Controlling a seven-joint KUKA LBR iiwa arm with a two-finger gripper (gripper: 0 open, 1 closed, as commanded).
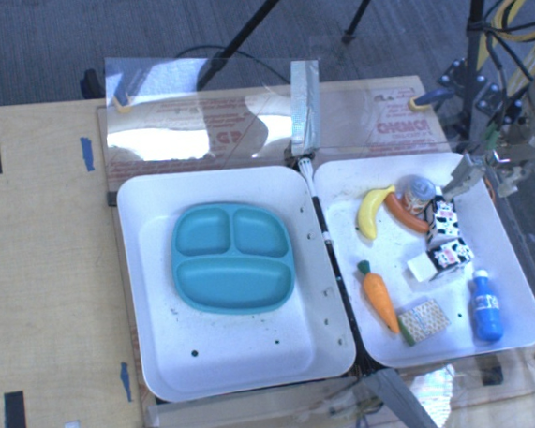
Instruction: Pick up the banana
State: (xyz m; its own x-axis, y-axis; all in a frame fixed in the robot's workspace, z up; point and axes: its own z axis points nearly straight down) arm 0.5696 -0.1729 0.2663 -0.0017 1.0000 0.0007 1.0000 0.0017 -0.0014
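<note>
The gripper (462, 176) hangs at the upper right corner of the right bin (523, 278), and whether it is spread or pressed together cannot be told from this view. Just to its left sits a small grey round object (419, 189), and beyond that an orange hot-dog-like toy (406, 214) lies between the gripper and the banana (372, 210), which curves along the bin floor, touching the orange toy's end. Below the gripper stands a black-and-white patterned carton (446, 236), with a white block (420, 267) beside it. Farther down lie a carrot (380, 299), a speckled sponge (423, 319) and a blue bottle (485, 305). Well to the left, the left bin (153, 295) holds a teal divided tray (233, 257).
</note>
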